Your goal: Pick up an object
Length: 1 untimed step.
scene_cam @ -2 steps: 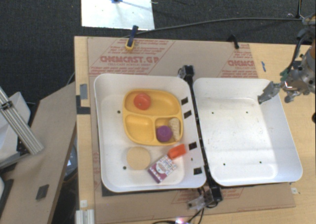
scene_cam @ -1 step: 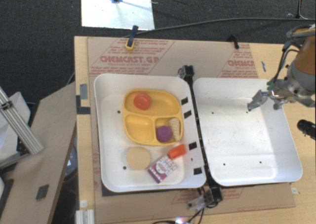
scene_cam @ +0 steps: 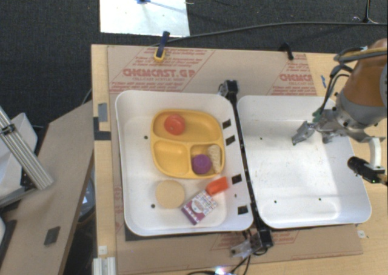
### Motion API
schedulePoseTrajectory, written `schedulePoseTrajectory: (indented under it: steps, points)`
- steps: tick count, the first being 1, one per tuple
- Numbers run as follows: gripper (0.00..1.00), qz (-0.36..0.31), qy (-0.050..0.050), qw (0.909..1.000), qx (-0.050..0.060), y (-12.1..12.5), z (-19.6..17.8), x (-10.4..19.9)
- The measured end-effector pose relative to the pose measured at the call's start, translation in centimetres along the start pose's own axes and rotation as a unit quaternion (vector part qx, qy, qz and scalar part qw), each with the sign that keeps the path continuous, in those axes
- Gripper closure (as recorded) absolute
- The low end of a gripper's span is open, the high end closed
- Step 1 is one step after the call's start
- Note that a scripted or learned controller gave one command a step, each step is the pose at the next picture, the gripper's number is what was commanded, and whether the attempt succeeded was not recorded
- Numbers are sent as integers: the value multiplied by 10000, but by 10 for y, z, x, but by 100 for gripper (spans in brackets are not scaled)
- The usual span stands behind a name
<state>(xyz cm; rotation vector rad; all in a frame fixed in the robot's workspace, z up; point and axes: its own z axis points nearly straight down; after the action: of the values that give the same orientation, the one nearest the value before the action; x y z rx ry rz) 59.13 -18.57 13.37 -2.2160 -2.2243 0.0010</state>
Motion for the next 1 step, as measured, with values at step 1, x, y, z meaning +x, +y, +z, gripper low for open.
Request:
schedulePoseTrajectory:
  steps: [1]
  points:
    - [0, 6, -5, 10000, -10, 1, 51, 0]
